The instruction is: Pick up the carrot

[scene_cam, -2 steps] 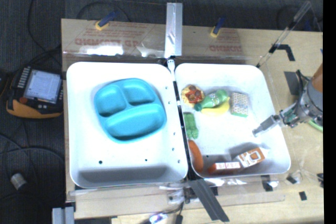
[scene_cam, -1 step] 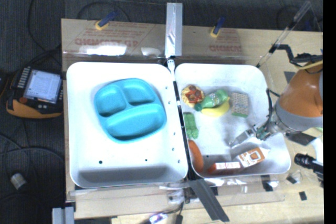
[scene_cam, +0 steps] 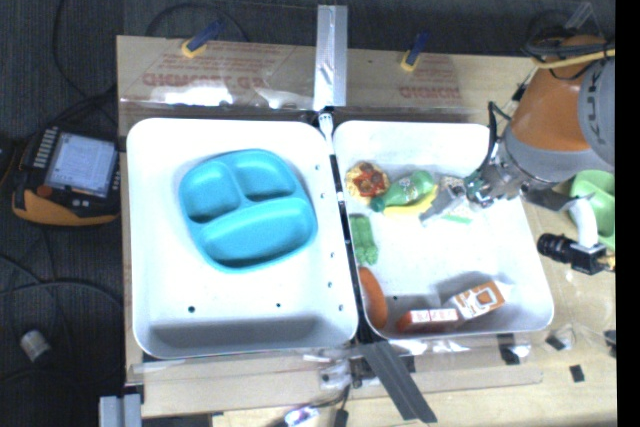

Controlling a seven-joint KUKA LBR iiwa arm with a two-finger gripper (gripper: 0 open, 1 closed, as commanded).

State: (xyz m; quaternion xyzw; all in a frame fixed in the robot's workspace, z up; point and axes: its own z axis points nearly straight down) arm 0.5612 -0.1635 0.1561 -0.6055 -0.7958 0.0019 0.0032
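From my feed I see the arm (scene_cam: pixel 560 125) reaching in from the right, over the upper right part of the right bin (scene_cam: pixel 520 245). Its gripper (scene_cam: pixel 447 198) hangs low in that bin, pointing left toward a cluster of toy food. I cannot tell how far the jaws are parted; the metal tips blur together at this angle, and I see nothing clearly held between them.

The carrot (scene_cam: pixel 372 290) lies near the bin's lower left corner, close against the left wall, an orange shape running roughly top to bottom. It is well apart from the gripper.

Just left of the gripper sit a green piece (scene_cam: pixel 418 184) and a yellow piece (scene_cam: pixel 403 206), touching each other, with a round red-and-yellow item (scene_cam: pixel 367 181) beside them. A small green item (scene_cam: pixel 362 237) rests below those, along the left wall, just above the carrot. Along the bottom edge lie a red packet (scene_cam: pixel 430 317) and an orange-and-white box (scene_cam: pixel 477 301).

The left bin (scene_cam: pixel 160 315) carries a blue divided plate (scene_cam: pixel 248 205). Both bins rest on the bench (scene_cam: pixel 480 80).
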